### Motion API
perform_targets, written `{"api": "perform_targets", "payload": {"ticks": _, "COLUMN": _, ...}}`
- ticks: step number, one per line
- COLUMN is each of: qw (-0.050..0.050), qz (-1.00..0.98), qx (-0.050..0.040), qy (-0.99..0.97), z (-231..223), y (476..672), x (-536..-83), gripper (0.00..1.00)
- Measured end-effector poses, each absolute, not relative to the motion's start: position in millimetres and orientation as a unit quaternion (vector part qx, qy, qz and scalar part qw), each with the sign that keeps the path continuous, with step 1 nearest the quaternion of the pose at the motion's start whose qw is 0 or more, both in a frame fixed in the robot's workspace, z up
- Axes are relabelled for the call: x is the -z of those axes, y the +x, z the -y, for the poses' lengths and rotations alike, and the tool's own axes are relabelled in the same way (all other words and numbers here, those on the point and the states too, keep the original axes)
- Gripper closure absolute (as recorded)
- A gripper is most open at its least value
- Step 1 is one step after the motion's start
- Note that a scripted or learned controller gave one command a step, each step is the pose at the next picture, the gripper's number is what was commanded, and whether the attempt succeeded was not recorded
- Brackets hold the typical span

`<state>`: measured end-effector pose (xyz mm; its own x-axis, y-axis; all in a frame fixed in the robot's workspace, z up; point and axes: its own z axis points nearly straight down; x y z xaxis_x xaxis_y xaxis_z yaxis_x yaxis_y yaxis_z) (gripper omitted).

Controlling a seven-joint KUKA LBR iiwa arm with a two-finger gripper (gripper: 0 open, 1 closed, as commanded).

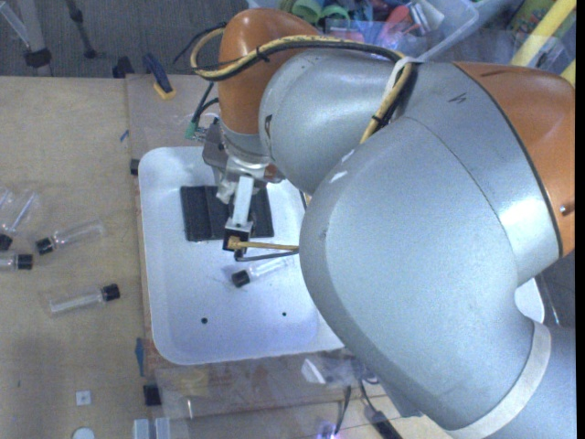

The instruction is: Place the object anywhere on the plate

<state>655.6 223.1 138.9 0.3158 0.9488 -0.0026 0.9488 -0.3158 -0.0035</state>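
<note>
We enter the following by material and finish.

- White bin (178,332), centre left of frame: smooth plastic with a soft gloss.
- Black plate (196,213), in the bin's upper part: flat and matt.
- Vial (267,267), in the bin: clear glossy tube, glass or plastic we cannot tell, with a matt black cap.
- Loose vials (78,298), left of frame: the same clear tubes and black caps.
- Counter (64,135): pale board that looks like wood, matt.
- Arm shell (430,263): smooth grey with a satin sheen.
- Orange band (251,39): smooth and glossy.
- Tub (439,12), upper right: clear plastic.

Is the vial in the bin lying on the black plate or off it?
Off it. The vial lies on the white floor of the bin, beside the plate.
</note>
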Motion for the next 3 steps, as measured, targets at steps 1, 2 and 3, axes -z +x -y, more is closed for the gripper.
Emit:
{"api": "perform_targets", "payload": {"ticks": 1, "qw": 0.001, "qz": 0.494, "qx": -0.003, "qy": -0.87, "z": -212, "y": 537.1, "x": -138, "gripper": 1.0}}
{"api": "perform_targets", "payload": {"ticks": 2, "qw": -0.001, "qz": 0.411, "qx": 0.0053, "qy": -0.912, "z": -223, "y": 495.3, "x": -91, "gripper": 1.0}}
{"api": "perform_targets", "payload": {"ticks": 3, "qw": 0.002, "qz": 0.535, "qx": -0.003, "qy": -0.845, "z": -199, "y": 477.9, "x": -99, "gripper": 1.0}}
